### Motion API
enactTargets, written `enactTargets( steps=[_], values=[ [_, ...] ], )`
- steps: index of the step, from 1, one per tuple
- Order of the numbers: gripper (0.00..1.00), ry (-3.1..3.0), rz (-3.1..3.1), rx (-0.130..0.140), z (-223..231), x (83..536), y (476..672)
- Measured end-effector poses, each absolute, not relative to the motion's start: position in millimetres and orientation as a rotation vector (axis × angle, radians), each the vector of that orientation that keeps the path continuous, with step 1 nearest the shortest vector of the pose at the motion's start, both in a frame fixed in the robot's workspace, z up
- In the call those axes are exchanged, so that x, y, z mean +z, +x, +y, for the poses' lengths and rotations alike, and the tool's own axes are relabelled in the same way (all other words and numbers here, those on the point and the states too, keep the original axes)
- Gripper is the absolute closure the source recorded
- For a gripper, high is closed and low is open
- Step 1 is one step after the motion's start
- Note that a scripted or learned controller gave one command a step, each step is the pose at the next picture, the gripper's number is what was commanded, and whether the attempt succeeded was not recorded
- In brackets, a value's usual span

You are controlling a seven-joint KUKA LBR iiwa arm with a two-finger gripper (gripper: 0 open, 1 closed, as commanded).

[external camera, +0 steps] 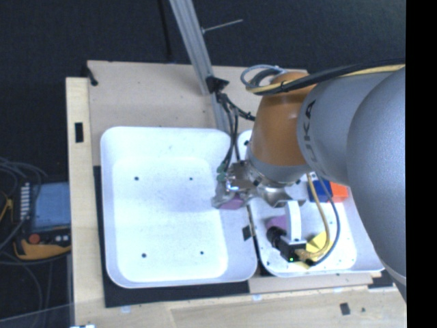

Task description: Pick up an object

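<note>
My gripper (227,190) hangs over the right rim of the left bin (164,203), below the orange wrist band. A small purple object (236,202) shows right under it, at the seam between the two bins; whether it is gripped cannot be made out. In the right bin (341,255), mostly covered by the arm, lie a blue object (318,190), an orange object (339,193), a magenta piece (276,222) and a yellow object (316,244).
A black part with a green light (281,243) and cables hang from the arm over the right bin. A slanted metal rail (194,39) rises behind the bins. A blue device (51,207) sits off the bench at left.
</note>
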State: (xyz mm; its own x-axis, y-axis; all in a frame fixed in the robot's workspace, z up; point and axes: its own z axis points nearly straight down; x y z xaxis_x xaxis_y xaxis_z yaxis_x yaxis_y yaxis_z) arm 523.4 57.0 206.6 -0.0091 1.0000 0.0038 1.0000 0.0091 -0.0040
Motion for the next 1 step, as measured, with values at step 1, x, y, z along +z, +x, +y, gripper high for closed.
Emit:
enactTargets(
  steps=[1],
  values=[
    [1.0, -2.214, -2.227, -0.003, 99.5, 223.0, 512.7]
  ],
)
